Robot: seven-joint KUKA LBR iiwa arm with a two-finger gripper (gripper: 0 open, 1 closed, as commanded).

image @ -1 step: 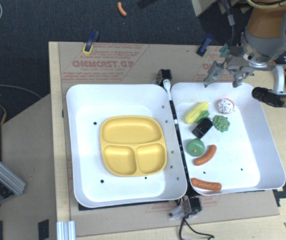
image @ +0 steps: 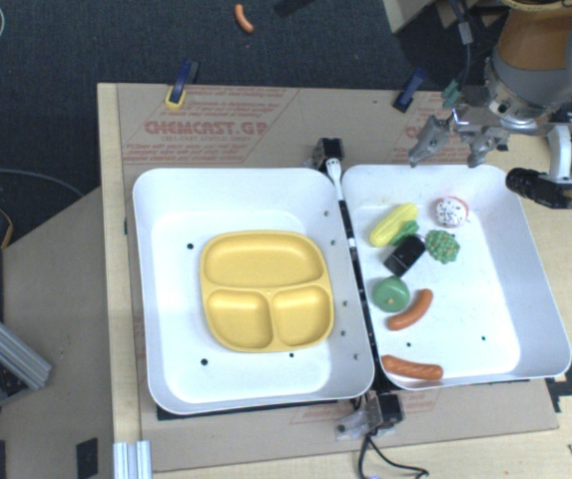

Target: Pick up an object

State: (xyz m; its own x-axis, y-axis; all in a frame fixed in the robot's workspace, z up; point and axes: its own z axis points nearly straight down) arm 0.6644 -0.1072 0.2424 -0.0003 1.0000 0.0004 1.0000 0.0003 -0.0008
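Gripper (image: pixel 455 148) sits above the far rim of the right bin (image: pixel 525 297), at the top right; fingers spread apart, nothing between them. Arm comes in from the upper right, orange band visible above the wrist.

Right bin holds all the small objs, clustered in its left half. Corn cob (image: pixel 392 225), yellow, lies tilted near the far left. Pink-white round item (image: pixel 451 211) is just right of the corn. Broccoli (image: pixel 442 245) is below that, touching or nearly touching the black block (image: pixel 403 254). Green apple (image: pixel 390 292) is below the block. Sausage (image: pixel 409 309), orange-red, is angled just beside the apple on its right. Second sausage (image: pixel 412 369) lies at the near rim, well apart from the rest. All objs are resting in the bin, well apart from the gripper.

Left bin (image: pixel 166 267) holds a yellow divided tray (image: pixel 266 289), three compartments, roughly centred.

Small orange item (image: pixel 244 17) on the dark floor beyond the bench.
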